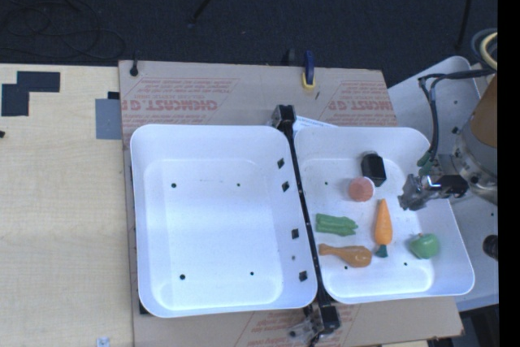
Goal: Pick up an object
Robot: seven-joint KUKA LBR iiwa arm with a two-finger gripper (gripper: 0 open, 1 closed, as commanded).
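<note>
Green bean toy [335, 223] and tan drumstick [348, 255] are lying well left of the fingers, pink ball [361, 190] nearer. Orange carrot [383, 223] is sitting just left and below the gripper [411, 197], likeliest target. Fingers: can't tell if apart or together. Nothing held. Best centring over the carrot's middle, jaws across its width, before descending. Green pepper [423, 245] below.

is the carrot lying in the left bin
No, the orange carrot lies in the right bin, beside the green pepper and the drumstick.
</note>
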